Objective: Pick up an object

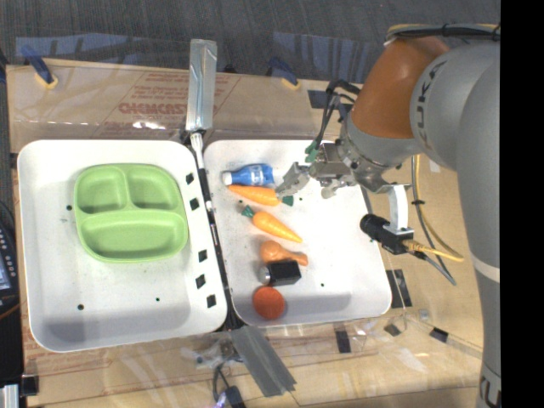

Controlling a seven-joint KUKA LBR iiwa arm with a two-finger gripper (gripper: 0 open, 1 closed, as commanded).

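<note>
The right bin holds several objects. A small blue bottle lies at its far left. Just below it are two carrots, one nearer the bottle and one closer to the middle. Further forward lie an orange piece, a black block and a red-orange ball. My gripper hangs over the bin's far middle, just right of the upper carrot's tip. It is open, and nothing sits between its fingers.
The left bin carries a green divided plate. A metal bar rises at the back between the two bins. The arm's orange band and cables hang over the right bin's right side.
</note>
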